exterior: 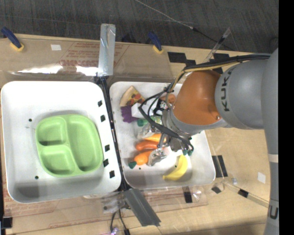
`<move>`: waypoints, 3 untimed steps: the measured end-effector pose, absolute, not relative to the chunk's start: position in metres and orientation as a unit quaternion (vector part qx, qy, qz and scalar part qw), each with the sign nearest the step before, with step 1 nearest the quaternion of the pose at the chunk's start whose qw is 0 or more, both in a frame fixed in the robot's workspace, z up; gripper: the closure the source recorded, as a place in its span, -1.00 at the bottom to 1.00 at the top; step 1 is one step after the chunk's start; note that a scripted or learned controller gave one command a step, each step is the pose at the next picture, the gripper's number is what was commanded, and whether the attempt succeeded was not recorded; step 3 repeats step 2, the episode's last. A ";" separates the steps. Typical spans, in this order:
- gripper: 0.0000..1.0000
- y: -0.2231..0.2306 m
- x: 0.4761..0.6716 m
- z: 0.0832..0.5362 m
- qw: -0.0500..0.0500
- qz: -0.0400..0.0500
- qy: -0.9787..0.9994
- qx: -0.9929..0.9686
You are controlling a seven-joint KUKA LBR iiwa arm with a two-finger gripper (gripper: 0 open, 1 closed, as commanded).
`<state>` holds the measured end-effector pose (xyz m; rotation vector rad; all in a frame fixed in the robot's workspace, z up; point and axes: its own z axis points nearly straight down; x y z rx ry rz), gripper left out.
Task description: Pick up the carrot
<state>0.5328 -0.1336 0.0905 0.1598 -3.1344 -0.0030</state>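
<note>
Gripper (pixel 160 153) low in right bin (pixel 202 176), right over carrot (pixel 143 156) near front edge — grasp unclear, can't tell. Banana (pixel 178 169) just beside, plate (pixel 68 145) in left bin (pixel 10 131) — likely drop-off.

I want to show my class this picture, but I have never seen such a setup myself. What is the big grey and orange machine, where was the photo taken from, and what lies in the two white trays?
The photo comes from one fixed camera above a bench, looking down at a slant. The grey machine with the orange band is a robot arm reaching in from the right. Its claw hangs low over the right bin, close above toy food; whether it grips anything is too hidden to tell.

The left bin holds a green divided plate. The right bin holds two orange carrots and, a yellow banana, a pizza slice and a purple piece. The arm's job is to pick up a carrot, which still lies in the bin.
</note>
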 end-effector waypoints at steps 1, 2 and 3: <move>1.00 -0.132 0.535 0.102 -0.001 0.000 -0.998 0.055; 1.00 -0.057 0.513 0.224 -0.007 0.000 -0.999 0.041; 1.00 -0.057 0.513 0.224 -0.007 0.000 -0.999 0.041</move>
